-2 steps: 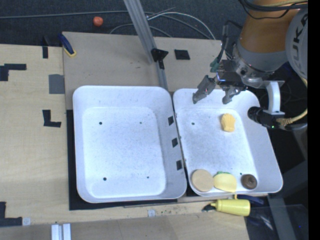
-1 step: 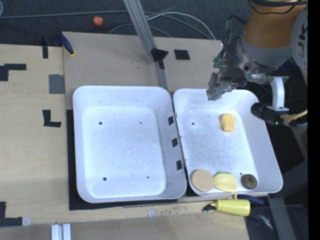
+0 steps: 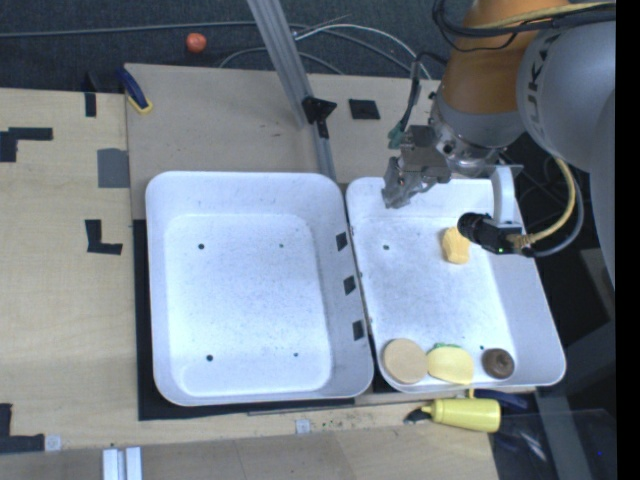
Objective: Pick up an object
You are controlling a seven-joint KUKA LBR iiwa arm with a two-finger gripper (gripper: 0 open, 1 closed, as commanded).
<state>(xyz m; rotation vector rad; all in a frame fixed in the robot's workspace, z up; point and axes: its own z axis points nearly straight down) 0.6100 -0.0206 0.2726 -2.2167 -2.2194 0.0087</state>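
1. Camera view looks down at a slant on a light wooden bench (image 3: 230,118) with two shallow white bins side by side.
2. At the far left corner of the bench board lies a small blue and yellow tool (image 3: 136,91), and beyond it, on the dark floor, a small orange ball (image 3: 196,41).
3. On the left stands the left bin (image 3: 160,268); its speckled floor has a few small dark dots.
4. A grey metal pole (image 3: 290,63) goes up at a slant from the far edge of the bench, between the two bins.
5. To the right is the right bin (image 3: 420,298). Along its near wall there are three things in a row: a tan round disc (image 3: 405,360), next a yellow rounded object (image 3: 451,364) touching it, then a small brown round object (image 3: 498,363) in the near right corner.
6. A small yellow block (image 3: 456,247) lies on the floor of the right bin, toward its far right side.
7. The end effector (image 3: 400,190) hangs above the far edge of the right bin, left of the yellow block and apart from it. I see nothing between its fingers, and I cannot tell if they are open or closed.
8. On the bench just near the right bin lies a yellow tool with a dark tip (image 3: 463,414).
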